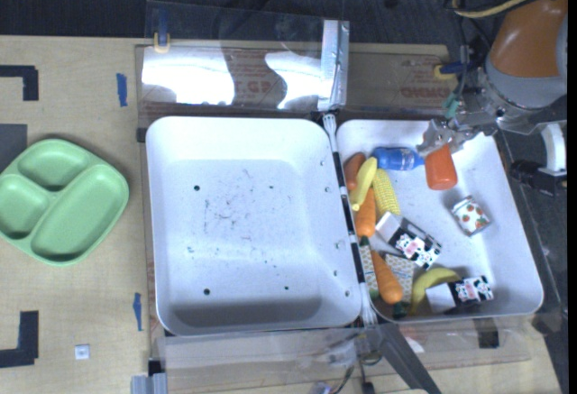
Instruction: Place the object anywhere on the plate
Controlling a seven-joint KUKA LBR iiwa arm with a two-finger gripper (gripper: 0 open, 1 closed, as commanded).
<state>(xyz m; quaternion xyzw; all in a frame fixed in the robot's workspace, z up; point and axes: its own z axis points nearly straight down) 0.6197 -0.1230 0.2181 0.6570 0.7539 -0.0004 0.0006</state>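
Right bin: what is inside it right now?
The right bin holds carrots, corn, a banana, a blue bottle, an orange block, a small printed cup and cow-print items. Whatever lies under the pile is covered.

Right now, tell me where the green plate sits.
The green plate lies on the wooden bench at the far left of the camera view, outside both bins, just left of the left white bin.
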